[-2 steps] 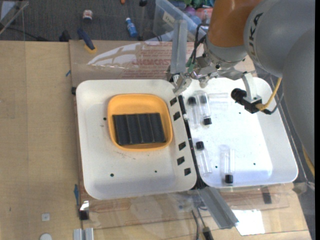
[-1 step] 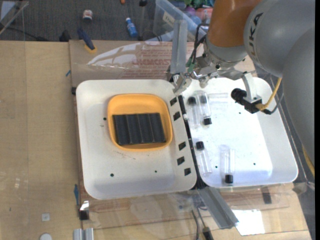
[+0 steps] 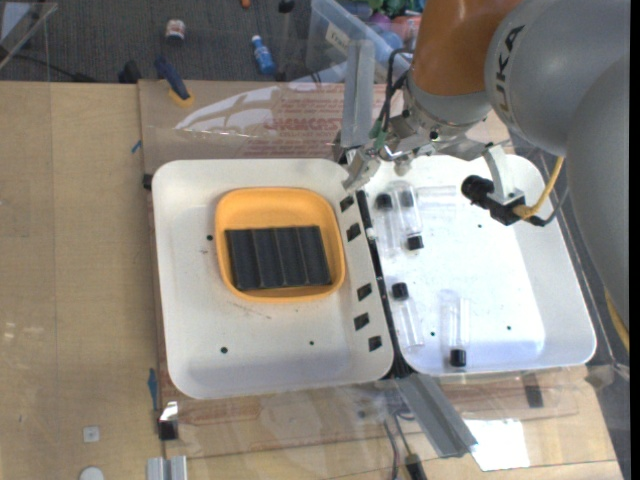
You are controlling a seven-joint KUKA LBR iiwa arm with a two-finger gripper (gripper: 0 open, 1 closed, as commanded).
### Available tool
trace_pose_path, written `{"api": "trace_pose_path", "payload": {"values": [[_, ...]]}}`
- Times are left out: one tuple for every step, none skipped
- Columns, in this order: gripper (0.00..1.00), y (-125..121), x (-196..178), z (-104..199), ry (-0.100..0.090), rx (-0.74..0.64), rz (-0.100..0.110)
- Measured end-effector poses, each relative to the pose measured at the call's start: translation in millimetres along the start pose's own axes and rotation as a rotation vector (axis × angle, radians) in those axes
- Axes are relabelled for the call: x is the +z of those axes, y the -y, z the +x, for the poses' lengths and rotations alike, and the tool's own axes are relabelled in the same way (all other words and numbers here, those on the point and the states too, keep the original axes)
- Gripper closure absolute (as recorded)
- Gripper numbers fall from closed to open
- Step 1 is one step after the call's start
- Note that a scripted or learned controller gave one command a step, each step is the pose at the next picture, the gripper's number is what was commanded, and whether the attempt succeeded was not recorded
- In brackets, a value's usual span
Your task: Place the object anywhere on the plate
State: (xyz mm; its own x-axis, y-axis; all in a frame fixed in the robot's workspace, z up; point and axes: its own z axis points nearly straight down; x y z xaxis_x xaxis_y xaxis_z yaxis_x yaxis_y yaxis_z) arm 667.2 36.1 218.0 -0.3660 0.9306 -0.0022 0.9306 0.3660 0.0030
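the jaws (image 3: 385,153) sit at the far edge of the right bin (image 3: 520,298), just beside the divider between the two bins, tucked under the orange band and the grey wrist. whether they are open or closed cannot be told from here; the wrist hides too much, and nothing is seen held in them.

the things to be picked look to be small clear tubes with dark caps, lying loose in the right bin: a pair of tubes (image 3: 395,208) near the jaws, a lone cap (image 3: 398,291) further down, and another tube (image 3: 452,328) near the front edge. the orange plate (image 3: 278,203) rests in the left bin (image 3: 190,298), with a dark ribbed block (image 3: 278,258) covering most of its floor.

likely risks: the tubes are clear, slim and round, so they could roll or slip aside as the jaws close, leaving an empty grasp. they also lie close together, so two may be nudged at once. the raised divider stands between bin and plate; a low carry could clip it and knock a tube free. on the plate, the ribbed block leaves little flat room, so a tube released there may roll off the ridges.
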Motion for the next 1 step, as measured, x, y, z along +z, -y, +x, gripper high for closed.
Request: {"api": "trace_pose_path", "payload": {"values": [[0.00, -1.6, -18.3, 2.4, 0.002, -0.048, -0.004]]}}
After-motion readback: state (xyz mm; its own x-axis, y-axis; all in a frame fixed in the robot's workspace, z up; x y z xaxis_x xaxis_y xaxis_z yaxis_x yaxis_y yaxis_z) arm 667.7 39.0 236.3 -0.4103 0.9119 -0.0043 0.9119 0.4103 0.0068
